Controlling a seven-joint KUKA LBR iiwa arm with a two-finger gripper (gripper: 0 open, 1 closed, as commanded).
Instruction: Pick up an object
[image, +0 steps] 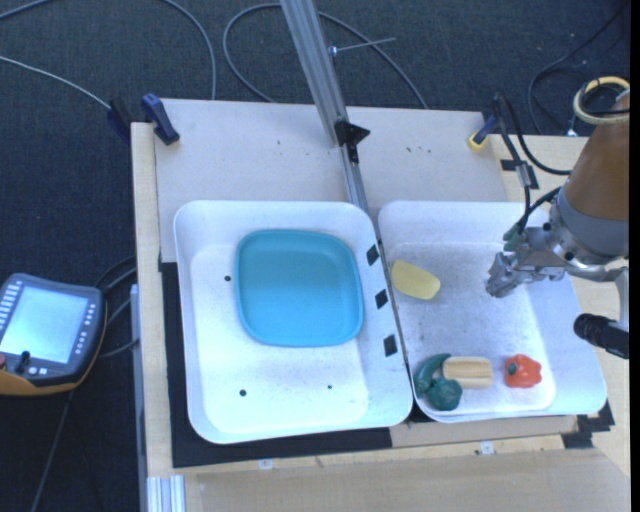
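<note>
Gripper (503, 279) is seen over the right bin (470, 225), well apart from all objects; finger opening cannot be told, nothing seen held. Relative to the right bin: yellow piece (415, 280) at its left side; green item (438, 381), tan block (467, 372), red item (521, 371) along its near edge. Teal tray (298, 288) sits in the left bin (200, 230) beside it. Beige bench (260, 150), dark carpet (60, 190) with cables, pendant (45, 330) far left.

1. Bright, even overhead light; colours slightly cool.
2. White bins (290, 225) near blown out, mild glare.
3. Soft, short shadows under bin rims.
4. Overall slightly soft; pincer (500, 282) blurry, dark floor (60, 60) holds little detail.
</note>
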